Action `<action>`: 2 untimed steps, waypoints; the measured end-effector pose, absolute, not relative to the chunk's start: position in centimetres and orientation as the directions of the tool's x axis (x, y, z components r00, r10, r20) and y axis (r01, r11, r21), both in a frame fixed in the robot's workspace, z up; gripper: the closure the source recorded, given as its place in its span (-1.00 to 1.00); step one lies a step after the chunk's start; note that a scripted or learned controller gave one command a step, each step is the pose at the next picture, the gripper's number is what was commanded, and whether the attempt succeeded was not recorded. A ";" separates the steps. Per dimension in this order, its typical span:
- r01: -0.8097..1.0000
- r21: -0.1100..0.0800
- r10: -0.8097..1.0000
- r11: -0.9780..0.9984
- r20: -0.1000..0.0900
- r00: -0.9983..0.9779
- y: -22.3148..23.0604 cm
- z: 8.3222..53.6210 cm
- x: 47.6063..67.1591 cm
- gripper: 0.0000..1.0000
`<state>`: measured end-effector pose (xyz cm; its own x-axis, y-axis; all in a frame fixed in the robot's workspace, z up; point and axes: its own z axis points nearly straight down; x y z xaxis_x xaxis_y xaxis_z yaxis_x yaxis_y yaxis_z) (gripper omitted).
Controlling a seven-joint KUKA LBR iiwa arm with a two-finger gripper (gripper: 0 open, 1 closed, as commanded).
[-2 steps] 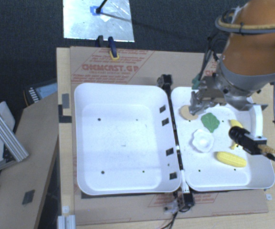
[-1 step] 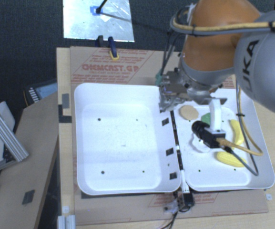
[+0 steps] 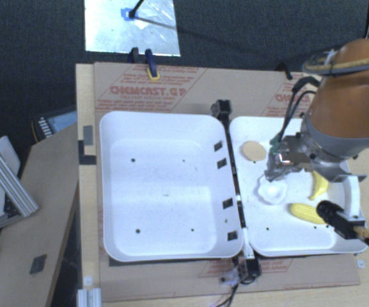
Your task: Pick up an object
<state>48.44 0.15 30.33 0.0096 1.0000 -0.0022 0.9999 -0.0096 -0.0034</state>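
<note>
The gripper (image 3: 275, 179) is hanging right over a white thing (image 3: 272, 192) in the right bin (image 3: 286, 248), between a tan disc (image 3: 254, 150) and corn (image 3: 307, 212), can't tell if it's gripping.

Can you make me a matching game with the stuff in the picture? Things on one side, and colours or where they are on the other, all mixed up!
Things:
1. Round flat disc
2. Corn cob
3. White blob-shaped object
4. Left bin

Descriptions:
A. Yellow, near the right bin's front edge
B. Right under the end effector
C. Tan, near the divider at the right bin's back
D. Nothing lying in it

Pairs: 1-C, 2-A, 3-B, 4-D
</note>
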 end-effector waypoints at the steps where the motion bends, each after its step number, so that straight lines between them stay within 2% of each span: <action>1: 1.000 0.012 1.000 0.010 0.003 -0.010 6.7 40.1 48.7 1.00; 2: 1.000 0.007 1.000 0.011 0.004 -0.011 13.6 43.8 50.6 1.00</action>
<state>50.63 13.56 43.76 -0.0108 0.9999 0.0038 0.9999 0.0108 0.0074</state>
